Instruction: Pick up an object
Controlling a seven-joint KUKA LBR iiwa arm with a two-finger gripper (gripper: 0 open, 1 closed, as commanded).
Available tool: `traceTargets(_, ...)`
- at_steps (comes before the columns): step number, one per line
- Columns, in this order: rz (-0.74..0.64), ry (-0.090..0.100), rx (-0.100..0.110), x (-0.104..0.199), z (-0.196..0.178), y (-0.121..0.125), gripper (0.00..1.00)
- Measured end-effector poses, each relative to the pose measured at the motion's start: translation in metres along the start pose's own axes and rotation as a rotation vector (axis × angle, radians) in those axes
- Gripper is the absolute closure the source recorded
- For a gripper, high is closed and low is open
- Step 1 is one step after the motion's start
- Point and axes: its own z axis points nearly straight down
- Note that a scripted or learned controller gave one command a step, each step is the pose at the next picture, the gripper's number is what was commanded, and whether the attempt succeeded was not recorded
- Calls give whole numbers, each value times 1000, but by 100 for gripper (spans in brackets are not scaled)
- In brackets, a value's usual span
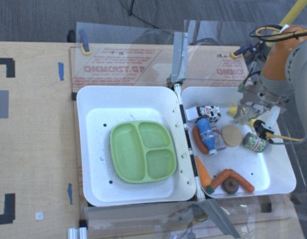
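Observation:
My gripper [254, 114] hangs low over the far right part of the right bin [279, 176], below the arm's orange band. A yellow item [233, 111] lies just left of it, partly hidden by it. A green can [255, 143] lies just in front of it. A tan disc [232, 136] sits left of the can. Further left lie a blue bottle [206, 133], a red sausage [198, 141] and a black-and-white carton [209, 112]. I see nothing held in the gripper.
Orange carrots [203, 174] and a brown doughnut [230, 185] lie at the right bin's front. The left bin [89, 133] holds a green divided plate [142, 151]. A metal divider [179, 59] stands behind the bins. Cables trail from the wrist.

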Motion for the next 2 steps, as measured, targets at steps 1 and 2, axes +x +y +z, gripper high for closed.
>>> traceTargets(1,-8,10,4,8,-1,0,0)
traceTargets(2,-9,3,-1,7,-12,0,100)
